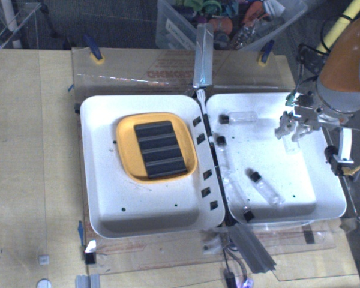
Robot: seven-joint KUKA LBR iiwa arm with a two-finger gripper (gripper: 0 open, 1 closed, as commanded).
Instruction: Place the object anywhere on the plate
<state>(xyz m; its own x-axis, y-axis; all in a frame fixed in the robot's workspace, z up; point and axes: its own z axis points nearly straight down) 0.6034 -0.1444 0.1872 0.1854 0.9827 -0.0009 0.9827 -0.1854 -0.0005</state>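
Fingers (pixel 291 126) blurred above right bin (pixel 324 206), open or closed unclear; clear vials (pixel 265 188) faint.

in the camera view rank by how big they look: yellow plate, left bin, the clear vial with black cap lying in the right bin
1. left bin
2. yellow plate
3. clear vial, by far the smallest

No text can be read: faint reddish print shows through the clear sheet (pixel 168 74) behind the two bins, but it is too blurred to make out, and nothing else carries a legible label, brand or number
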